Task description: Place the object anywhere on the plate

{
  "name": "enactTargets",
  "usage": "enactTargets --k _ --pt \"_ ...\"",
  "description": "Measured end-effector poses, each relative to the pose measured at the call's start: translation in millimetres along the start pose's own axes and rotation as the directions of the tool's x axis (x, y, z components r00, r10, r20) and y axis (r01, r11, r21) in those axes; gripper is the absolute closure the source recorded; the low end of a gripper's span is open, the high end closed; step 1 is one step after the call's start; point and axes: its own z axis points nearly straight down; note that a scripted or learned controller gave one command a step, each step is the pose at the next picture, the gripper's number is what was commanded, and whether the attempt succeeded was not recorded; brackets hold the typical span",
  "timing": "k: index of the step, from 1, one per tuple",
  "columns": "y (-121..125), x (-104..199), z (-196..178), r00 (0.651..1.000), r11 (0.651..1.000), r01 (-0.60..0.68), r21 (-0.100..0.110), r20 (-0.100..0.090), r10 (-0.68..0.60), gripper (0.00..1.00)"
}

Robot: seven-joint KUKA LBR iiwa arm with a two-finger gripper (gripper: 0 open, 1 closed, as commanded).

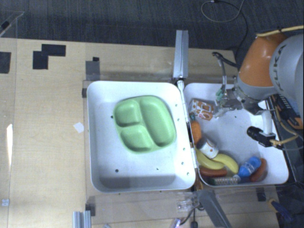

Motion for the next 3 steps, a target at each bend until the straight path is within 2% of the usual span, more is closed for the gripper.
enactTargets --k 1,2,3 --pt "-10.7 -11.8 54.8 0.987 0.987 -0.161 -0.008 -0.001 0.161 1.00" --pt "41.3 -24.4 -76.0 1.000 1.000 0.010 -0.003 0.002 -0.010 1.00" --pt "67.8 27.4 -40.9 0.954 0.954 0.299 -0.001 0.001 -0.299 1.00"
